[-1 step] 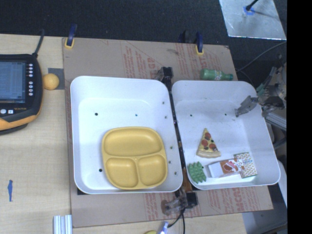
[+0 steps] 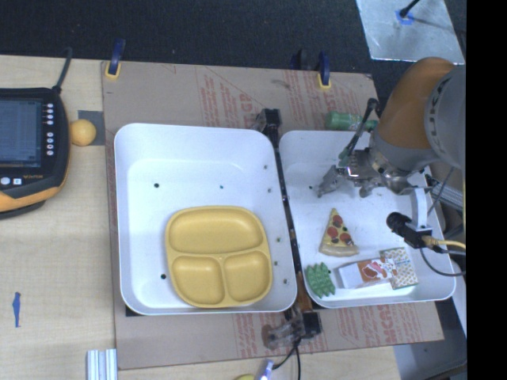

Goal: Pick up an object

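Observation:
The right bin (image 2: 305, 157) holds a toy pizza slice (image 2: 339, 234), a small green ridged toy (image 2: 319, 279) and a flat white and red packet (image 2: 374, 273) along its near edge. My gripper (image 2: 345, 187) hangs over the far half of this bin, above and a little behind the pizza slice. Its two metal fingers are spread apart, open, with nothing between them. A yellow divided plate (image 2: 218, 256) lies in the near part of the left bin (image 2: 158, 157).
A green object (image 2: 342, 120) lies on the cardboard just behind the right bin. A handheld control pendant (image 2: 24, 153) and a yellow ball (image 2: 81, 131) sit on the bench at the left. Blue clamps (image 2: 116, 58) hold the cardboard's far edge.

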Robot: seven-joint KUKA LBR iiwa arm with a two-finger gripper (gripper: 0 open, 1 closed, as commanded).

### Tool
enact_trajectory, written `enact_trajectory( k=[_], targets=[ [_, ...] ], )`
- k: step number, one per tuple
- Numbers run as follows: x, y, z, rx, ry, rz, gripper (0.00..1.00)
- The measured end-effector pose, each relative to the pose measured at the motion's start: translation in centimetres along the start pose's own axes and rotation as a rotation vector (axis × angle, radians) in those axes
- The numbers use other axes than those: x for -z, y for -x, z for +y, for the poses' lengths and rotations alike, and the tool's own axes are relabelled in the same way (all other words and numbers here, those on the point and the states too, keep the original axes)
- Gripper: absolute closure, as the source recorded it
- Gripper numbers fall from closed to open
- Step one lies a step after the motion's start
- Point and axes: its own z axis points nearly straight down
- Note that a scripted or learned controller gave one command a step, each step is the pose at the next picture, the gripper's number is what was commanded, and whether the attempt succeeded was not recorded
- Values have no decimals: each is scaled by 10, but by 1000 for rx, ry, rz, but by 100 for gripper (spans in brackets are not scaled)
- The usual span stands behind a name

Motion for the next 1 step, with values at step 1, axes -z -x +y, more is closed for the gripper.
enact_trajectory(
  k=[1],
  targets=[
    [-24,-18,-57,-2,0,0,0]
  ],
)
